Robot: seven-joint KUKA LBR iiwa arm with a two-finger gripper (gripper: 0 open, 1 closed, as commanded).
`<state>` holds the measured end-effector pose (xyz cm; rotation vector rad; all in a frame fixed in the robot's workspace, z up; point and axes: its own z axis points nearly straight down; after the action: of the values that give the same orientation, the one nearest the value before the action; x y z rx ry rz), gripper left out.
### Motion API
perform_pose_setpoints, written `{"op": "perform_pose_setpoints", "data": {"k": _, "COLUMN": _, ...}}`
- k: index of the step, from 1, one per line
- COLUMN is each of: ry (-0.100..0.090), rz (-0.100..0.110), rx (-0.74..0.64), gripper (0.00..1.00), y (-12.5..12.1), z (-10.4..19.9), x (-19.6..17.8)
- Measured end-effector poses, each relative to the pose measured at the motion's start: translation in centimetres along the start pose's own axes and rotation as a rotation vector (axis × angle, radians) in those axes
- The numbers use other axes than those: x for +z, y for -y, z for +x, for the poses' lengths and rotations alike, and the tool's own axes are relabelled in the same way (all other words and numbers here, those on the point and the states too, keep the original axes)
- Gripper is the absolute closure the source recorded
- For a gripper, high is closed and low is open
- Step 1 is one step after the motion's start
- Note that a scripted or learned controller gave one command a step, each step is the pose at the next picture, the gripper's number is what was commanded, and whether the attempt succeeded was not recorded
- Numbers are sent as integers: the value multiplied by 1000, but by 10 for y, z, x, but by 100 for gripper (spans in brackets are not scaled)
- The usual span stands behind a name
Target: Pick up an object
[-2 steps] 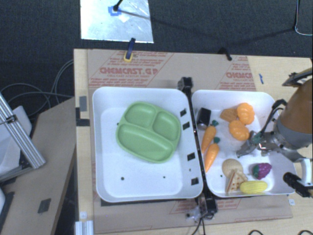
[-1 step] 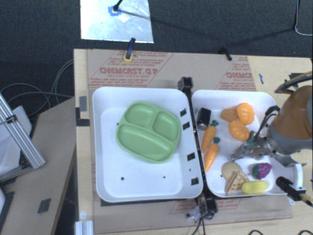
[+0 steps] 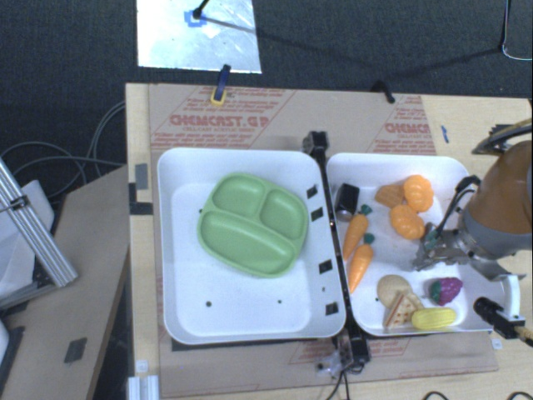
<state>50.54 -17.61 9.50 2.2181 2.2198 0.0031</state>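
Camera view: gripper (image 3: 433, 252) low in right bin (image 3: 450, 167), beside purple grapes (image 3: 445, 289), seeking a pick; opening impossible to tell.

Bench (image 3: 275, 111), surfaced with brown printed board, carrying two shallow white bins set side by side and touching along a black-clipped seam. The left bin (image 3: 179, 232) and right bin (image 3: 379, 169) occupy most of the board. A yellow-and-blue clamp (image 3: 221, 86) sits at the bench's far edge.
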Motion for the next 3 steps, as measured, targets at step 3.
{"op": "perform_pose_setpoints", "data": {"k": 3, "ry": 1, "rz": -2, "rx": -4, "gripper": 100, "y": 2, "z": 13, "x": -132}}
